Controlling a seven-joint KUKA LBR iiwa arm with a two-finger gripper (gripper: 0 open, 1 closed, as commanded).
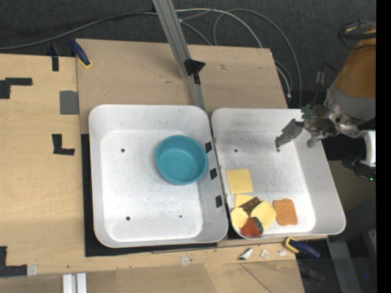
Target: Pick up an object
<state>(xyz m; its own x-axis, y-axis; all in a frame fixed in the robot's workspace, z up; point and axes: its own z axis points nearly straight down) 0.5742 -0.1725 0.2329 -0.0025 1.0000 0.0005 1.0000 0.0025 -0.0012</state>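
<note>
Gripper [293, 134] hanging over the right bin [317, 182], nothing in it, jaw state unclear, food pieces [259, 212] well below it.

Two shallow white bins: a left bin [110, 163] and a right bin [317, 182]. One blue bowl [180, 159]. One yellow square slice [239, 180]. One orange piece [285, 212]. One red piece [252, 227].

- Blue bowl [181, 159]: upright, alone in the left bin.
- Yellow square slice [239, 180]: flat in the right bin.
- Yellow pieces [263, 213], red piece [251, 227], orange piece [285, 212]: clustered at the right bin's near edge.
</note>
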